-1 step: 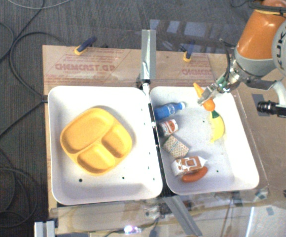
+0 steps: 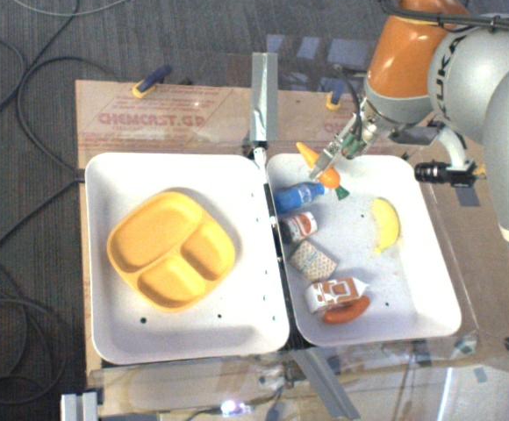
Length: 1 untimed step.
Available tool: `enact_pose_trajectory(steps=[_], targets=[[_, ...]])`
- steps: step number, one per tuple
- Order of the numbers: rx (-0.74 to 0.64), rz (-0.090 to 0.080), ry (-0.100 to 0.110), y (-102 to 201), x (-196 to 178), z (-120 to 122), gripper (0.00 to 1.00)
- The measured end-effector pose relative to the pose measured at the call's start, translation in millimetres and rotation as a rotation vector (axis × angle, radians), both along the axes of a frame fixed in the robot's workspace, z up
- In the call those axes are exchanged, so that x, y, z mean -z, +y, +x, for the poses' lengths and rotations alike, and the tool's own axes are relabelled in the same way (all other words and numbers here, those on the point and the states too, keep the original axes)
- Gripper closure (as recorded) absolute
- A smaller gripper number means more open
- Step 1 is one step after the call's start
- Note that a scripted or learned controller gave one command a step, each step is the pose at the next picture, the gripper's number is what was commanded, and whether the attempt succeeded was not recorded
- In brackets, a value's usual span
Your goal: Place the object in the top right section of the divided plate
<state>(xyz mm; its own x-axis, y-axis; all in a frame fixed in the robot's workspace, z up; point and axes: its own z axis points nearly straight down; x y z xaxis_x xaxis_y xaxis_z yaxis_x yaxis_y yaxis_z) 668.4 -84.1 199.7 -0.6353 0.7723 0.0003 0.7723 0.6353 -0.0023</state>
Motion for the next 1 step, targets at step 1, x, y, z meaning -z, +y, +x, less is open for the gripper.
enact_pose_trajectory(steps=[1], targets=[[-0.428,0.004,-0.001,75.0,-18.6,-16.3,1.00]])
